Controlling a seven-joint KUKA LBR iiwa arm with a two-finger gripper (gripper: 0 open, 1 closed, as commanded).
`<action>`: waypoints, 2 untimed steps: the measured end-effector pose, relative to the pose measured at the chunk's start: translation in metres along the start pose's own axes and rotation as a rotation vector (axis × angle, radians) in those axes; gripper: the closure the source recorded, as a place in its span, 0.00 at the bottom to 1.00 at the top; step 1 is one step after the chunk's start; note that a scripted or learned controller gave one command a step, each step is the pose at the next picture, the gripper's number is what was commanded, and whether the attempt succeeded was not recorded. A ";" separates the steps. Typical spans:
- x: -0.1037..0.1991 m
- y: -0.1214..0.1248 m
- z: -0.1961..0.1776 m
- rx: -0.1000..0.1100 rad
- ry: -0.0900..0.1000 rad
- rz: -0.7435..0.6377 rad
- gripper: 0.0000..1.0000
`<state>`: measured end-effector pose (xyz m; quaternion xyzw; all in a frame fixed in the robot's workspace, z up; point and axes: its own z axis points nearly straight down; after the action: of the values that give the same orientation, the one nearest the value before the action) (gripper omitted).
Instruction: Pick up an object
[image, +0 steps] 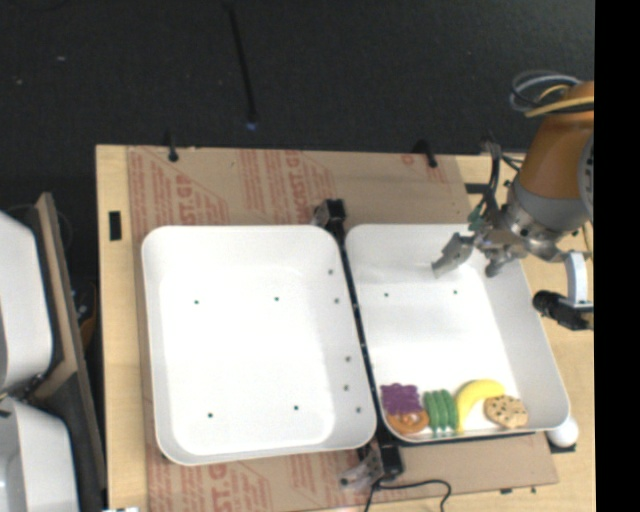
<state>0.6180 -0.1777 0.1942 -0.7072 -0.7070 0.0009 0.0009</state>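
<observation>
A wooden bench carries two white bins: the left bin and the right bin, where toy foods line the near wall: purple grapes, a green pea pod, a yellow banana and a cookie. The arm reaches over the right bin's far corner, its tool spread open and holding nothing, well apart from the toys.

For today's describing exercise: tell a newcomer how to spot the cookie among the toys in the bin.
Find the right bin of the two white ones. Along its near edge lies a row of small toys; the cookie is rightmost, beside the yellow banana. It alone is round, tan and dark-speckled.
</observation>
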 end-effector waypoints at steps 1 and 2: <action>0.006 -0.001 0.042 -0.003 0.000 0.001 0.00; 0.005 -0.001 0.031 -0.005 0.000 0.002 1.00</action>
<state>0.6173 -0.1723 0.1628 -0.7078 -0.7064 -0.0008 -0.0009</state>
